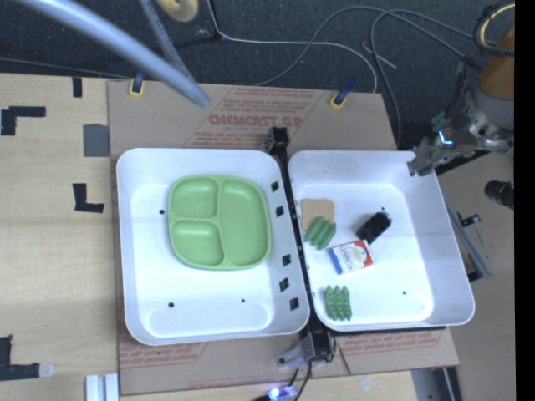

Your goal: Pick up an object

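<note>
tool hovers at right bin upper right rim, opening cannot tell. candidate black object lies mid-bin, apart from carton. advice: descend straight over it, align across narrow side.

This place looks like a robotics lab. Two white bins sit on a cardboard sheet clamped to a wooden worktop, loose cables run behind, and black tape marks are on the wood.
</note>
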